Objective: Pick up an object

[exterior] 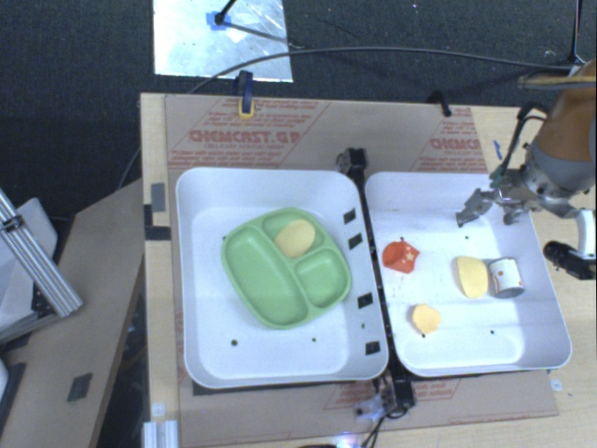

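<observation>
the arm (566,138) comes in from the right edge over the far right corner of the right bin (532,348), its orange band sitting above a grey wrist. the wrist angles down and to the left, carrying the gripper (492,205) out over the far part of that bin. the two fingers stand apart, one reaching left toward the bin's middle, the other shorter and nearer the wrist, and nothing lies between them; they appear to hang above the white floor without touching any object.

on the right bin's floor, a red piece (401,256) lies near the left wall. a yellow block (472,276) lies toward the right, with a small white and grey cylinder (506,277) just beside it on its right, seemingly touching. a smaller yellow lump (426,319) sits nearer, between the red piece and the block. all of these are well apart from the gripper, on its near side.

the left bin (210,353) holds a green divided plate (270,287), tilted in plan, with a pale yellow object (297,238) in its far compartment.
</observation>
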`<state>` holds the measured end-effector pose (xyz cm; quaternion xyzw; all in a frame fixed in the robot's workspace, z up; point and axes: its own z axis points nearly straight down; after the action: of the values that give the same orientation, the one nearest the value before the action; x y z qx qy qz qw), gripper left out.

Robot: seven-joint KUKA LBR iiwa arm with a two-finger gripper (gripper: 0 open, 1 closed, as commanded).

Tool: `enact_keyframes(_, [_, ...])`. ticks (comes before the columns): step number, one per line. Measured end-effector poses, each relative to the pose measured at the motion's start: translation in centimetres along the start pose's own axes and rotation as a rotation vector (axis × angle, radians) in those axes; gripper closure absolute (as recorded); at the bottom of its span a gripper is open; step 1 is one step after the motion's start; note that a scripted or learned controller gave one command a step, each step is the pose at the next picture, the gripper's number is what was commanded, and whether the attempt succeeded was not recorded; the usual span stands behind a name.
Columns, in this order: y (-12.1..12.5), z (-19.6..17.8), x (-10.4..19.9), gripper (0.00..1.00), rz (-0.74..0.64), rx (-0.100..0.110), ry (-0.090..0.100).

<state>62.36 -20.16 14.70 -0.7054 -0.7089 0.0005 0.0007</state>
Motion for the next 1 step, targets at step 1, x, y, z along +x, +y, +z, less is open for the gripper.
enact_keyframes(1, [-0.81,5.57,0.58,0.0,0.003,0.0,0.0])
